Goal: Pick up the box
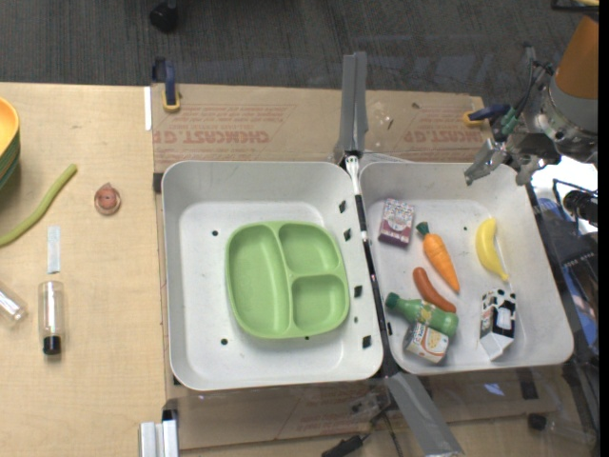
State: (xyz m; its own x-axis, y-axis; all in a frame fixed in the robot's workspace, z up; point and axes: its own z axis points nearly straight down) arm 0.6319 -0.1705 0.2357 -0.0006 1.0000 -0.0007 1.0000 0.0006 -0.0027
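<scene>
Cardboard, I judge, so the box point(397, 223) should be light, fairly stiff and easy to dent if I squeeze hard. It lies flat near the upper left corner of the right bin point(557, 346), just beside the carrot point(441, 259). My gripper point(501, 157) hangs over the bin's far rim, jaws spread, holding nothing. I would pinch across its two narrow sides.
</scene>
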